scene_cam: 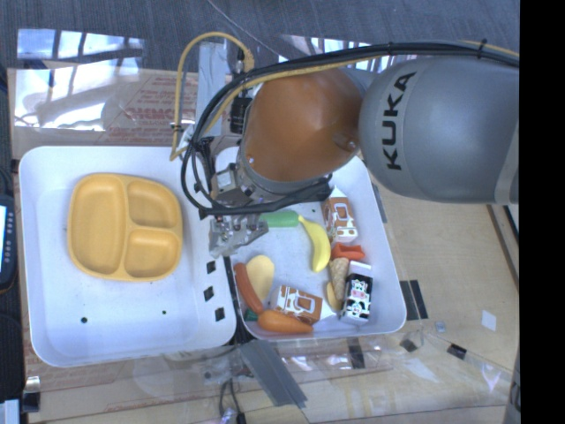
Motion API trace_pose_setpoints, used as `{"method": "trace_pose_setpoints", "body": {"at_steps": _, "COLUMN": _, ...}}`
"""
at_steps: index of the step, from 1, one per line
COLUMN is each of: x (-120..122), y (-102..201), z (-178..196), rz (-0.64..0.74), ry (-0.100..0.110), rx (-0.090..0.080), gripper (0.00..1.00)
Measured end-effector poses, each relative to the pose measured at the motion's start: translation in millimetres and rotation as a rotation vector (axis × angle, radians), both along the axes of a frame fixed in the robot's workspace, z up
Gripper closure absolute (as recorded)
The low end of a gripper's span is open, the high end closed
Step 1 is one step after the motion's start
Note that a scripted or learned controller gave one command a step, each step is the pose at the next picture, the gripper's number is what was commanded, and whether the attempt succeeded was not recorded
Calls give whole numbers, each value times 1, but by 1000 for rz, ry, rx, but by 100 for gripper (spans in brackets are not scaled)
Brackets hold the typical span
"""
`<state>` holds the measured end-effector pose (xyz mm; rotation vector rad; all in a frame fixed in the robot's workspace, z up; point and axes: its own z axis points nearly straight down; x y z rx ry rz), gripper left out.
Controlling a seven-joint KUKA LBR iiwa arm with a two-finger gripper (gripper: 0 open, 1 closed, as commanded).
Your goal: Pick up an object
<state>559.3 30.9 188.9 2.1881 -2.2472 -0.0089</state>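
Reaching in from the right, the grey arm [441, 131] with its orange band [296, 126] is seen bent over the upper part of the right bin [388, 272], with black and yellow cables [199, 104] looped around the wrist. The gripper [237, 234] is seen below the orange band, low over the left edge of the right bin, near the divide between the two bins; whether it is open or closed cannot be told, and nothing can be made out in its grasp. Just right of the gripper a green item [282, 220] is seen, partly hidden under the wrist, and beside it a yellow banana [318, 246] is laid at a slant. Further right a small orange-and-white box [341, 220] is placed near the bin wall, with a red piece [348, 253] just below it. A black-and-white carton [357, 298] is stood in the lower right corner, touching a tan cone-like item [338, 276]. A pale yellow slice [260, 274] is laid beside a red sausage [247, 288], and below them an orange carrot [284, 323] and a second small printed box [297, 303] are found close together. In the left bin [53, 325] a yellow divided plate [125, 226] is set, well apart from the gripper.
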Motion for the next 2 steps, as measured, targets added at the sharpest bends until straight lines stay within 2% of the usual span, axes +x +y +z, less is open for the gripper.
{"method": "trace_pose_setpoints", "body": {"at_steps": 1, "x": -76, "y": 66, "z": 77, "rz": -149, "ry": -8, "rx": 0, "gripper": 100}}
{"method": "trace_pose_setpoints", "body": {"at_steps": 2, "x": -51, "y": 142, "z": 80, "rz": -44, "ry": -5, "rx": 1, "gripper": 100}}
